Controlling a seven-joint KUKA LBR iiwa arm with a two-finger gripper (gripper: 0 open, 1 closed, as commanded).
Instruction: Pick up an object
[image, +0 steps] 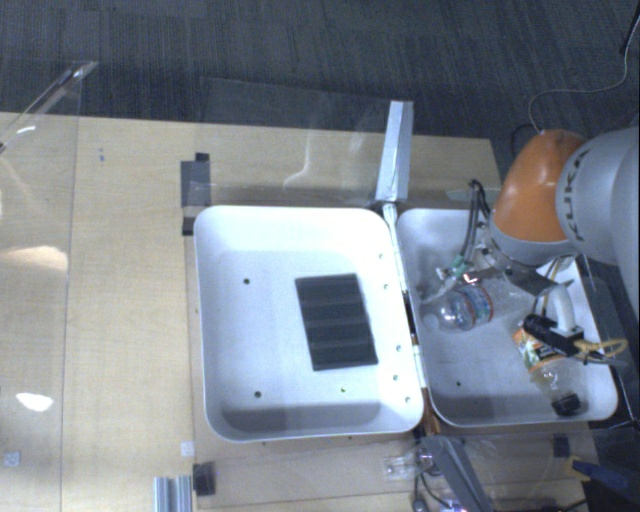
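Gripper (470, 272) hangs over the clear bottle (466, 308) in the right bin (500, 408) — finger spacing cannot be told; descend centred across the bottle's width.

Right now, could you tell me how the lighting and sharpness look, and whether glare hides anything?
In the camera view, lighting is even; the left bin shows a soft shadow along its near wall. Pale reflections from a clear panel wash over the bench's left side. The dark ribbed block reads clearly. Items in the right bin near the gripper are blurry, especially the clear bottle.
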